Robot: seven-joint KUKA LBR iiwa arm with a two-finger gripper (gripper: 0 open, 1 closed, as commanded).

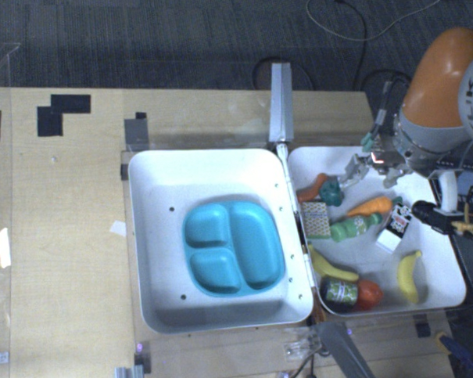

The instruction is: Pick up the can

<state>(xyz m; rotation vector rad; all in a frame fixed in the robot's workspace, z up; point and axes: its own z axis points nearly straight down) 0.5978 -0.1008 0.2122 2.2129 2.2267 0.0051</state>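
Looking down on the bench, you see 2 white bins side by side. The left bin holds 1 blue tray with 3 compartments, lying flat near its middle.

The right bin is crowded. The can, dark with a green label, lies on its side at the near left corner, touching a red tomato on its right and sitting just below a yellow banana. A second banana lies near the right wall. Further up you find a green bottle on its side, a carrot just above it, and a teal item near the left wall.

The arm comes in from the right, and the gripper hovers over the far part of the right bin, well apart from the can. You cannot tell how far its jaws are parted; nothing shows between them.
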